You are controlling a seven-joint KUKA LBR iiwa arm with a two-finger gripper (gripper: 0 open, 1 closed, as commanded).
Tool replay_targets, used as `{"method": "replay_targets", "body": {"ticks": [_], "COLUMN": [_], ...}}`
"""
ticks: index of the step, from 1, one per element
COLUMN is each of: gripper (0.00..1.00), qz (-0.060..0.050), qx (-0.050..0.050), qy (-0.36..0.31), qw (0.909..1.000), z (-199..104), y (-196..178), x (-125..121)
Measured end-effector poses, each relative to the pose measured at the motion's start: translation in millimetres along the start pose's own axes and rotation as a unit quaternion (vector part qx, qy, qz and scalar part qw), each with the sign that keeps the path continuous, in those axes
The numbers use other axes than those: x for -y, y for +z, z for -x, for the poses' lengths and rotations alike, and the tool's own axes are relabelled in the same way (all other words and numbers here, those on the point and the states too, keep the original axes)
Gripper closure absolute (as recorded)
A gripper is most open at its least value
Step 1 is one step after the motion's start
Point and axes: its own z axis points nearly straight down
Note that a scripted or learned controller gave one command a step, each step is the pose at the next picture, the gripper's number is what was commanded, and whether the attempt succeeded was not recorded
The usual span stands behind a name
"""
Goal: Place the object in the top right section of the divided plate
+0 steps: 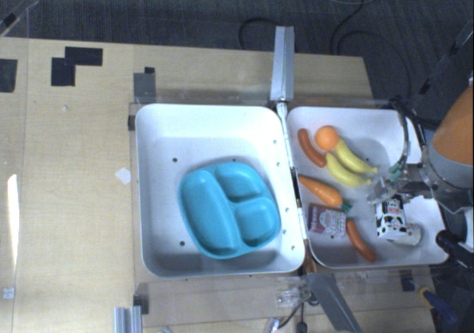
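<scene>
Task object unclear; candidates all lie in the right bin (374, 118): orange ball (326, 137), bananas (348, 165), carrot (321, 190), two sausages (311, 148) (361, 241), a dark red packet (326, 220), a cow-print carton (392, 222). The divided plate (229, 208) sits in the left bin (159, 176), just left of the right bin, with nothing in any section; its top right section (241, 180) is bare. The claw (391, 189) hangs over the right bin, right of the bananas and just above the carton; can't tell if it's open or gripping anything. Progress: nothing placed yet; pick, carry and drop into the plate are all left. The desk (67, 176) lies left of the left bin.
</scene>
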Motion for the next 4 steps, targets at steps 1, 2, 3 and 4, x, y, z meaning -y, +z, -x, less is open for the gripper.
{"method": "replay_targets", "body": {"ticks": [1,2,3,4], "gripper": [1.0,1.0,1.0,1.0], "qz": [-0.001,-0.001,-0.001,-0.002], "qx": [0.0,0.0,0.0,0.0], "qy": [-0.001,0.089,0.055,0.0], "qw": [1.0,0.996,0.9985,1.0], "z": [-59,-129,-203,-249], "y": [26,1,-14,-22], "x": [-2,0,0,0]}}
